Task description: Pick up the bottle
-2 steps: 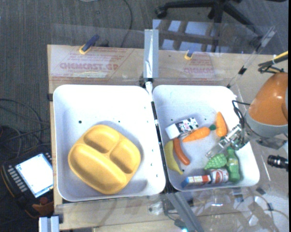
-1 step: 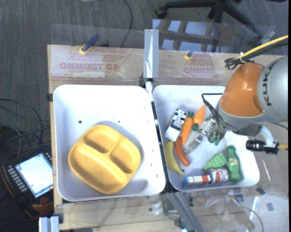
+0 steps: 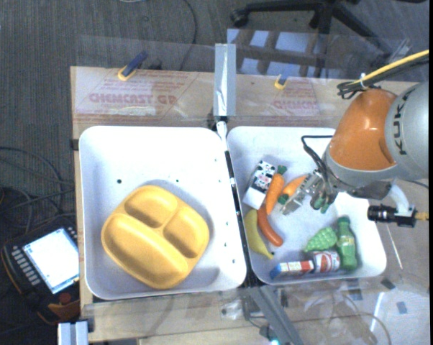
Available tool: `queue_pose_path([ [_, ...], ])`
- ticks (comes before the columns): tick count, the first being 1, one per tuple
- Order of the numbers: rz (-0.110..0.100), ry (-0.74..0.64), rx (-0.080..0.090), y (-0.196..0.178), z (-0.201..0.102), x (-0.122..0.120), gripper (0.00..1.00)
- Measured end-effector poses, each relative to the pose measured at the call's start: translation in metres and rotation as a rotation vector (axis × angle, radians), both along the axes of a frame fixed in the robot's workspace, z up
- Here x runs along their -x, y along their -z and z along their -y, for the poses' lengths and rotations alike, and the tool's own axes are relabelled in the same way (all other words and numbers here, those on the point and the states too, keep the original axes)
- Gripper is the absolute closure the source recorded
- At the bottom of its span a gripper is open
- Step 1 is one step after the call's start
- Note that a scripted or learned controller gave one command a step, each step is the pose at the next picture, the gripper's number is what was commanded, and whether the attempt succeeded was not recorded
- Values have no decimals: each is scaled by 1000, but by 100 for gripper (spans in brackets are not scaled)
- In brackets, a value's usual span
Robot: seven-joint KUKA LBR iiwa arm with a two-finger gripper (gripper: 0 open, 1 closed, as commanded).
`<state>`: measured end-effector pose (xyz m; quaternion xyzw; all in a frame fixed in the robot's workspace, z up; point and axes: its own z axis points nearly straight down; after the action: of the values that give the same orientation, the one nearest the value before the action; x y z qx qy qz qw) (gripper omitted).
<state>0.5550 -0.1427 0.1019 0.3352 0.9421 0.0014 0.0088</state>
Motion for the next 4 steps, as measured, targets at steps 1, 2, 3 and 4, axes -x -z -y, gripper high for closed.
queue_pose_path([
  [1, -13, -134, -2, -206, 20, 14, 100],
  [2, -6, -115, 2, 10, -39, 8, 100],
  [3, -4, -273, 4, 9, -24, -49, 100],
  [4, -4, -393, 10, 9, -43, -82, 100],
])
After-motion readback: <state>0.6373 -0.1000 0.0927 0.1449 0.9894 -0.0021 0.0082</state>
